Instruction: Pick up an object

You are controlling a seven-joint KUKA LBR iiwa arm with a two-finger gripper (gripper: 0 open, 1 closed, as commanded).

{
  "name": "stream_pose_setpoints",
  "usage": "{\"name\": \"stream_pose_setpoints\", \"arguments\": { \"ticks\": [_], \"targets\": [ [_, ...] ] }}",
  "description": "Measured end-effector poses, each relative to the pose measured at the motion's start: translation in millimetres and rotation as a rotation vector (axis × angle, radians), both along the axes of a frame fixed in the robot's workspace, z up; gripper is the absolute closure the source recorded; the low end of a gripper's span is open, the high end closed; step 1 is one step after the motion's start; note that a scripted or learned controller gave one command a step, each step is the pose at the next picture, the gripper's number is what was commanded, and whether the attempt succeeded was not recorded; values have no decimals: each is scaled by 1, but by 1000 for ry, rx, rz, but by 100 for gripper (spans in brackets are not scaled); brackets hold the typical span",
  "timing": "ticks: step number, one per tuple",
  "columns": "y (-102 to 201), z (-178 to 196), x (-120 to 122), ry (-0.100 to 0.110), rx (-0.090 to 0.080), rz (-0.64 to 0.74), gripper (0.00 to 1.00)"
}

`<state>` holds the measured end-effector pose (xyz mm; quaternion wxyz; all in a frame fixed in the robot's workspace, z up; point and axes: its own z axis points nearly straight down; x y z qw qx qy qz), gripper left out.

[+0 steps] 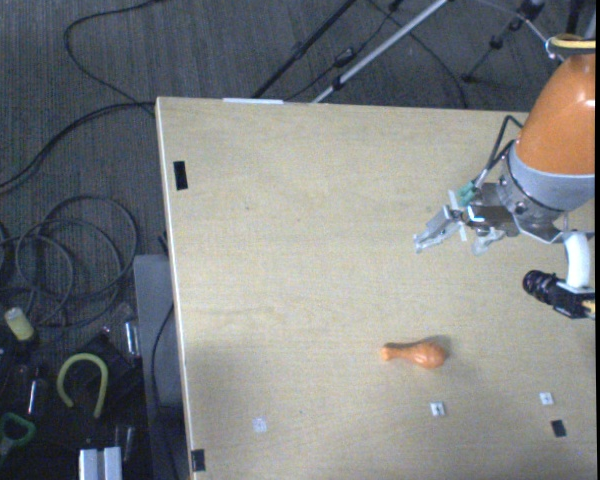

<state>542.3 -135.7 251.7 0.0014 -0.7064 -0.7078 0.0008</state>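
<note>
One tool, one object on the desk.
Tool fingers spread, gripping nothing; a single orange pear-shaped item lies below it, well apart.

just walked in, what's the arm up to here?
The grey and orange arm reaches in from the right over a tan board. Its gripper hangs above the bare surface with nothing between its fingers. The one real candidate for a pick, a small orange drumstick-shaped object, lies flat on the board nearer the camera, apart from the gripper and untouched. A few tiny markers sit near the bottom edge.
</note>
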Motion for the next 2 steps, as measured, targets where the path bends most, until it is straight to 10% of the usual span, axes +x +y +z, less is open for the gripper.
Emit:
{"name": "stream_pose_setpoints", "arguments": {
  "ticks": [2],
  "targets": [
    [-54,-169,74,1,-2,15,0]
  ]
}}
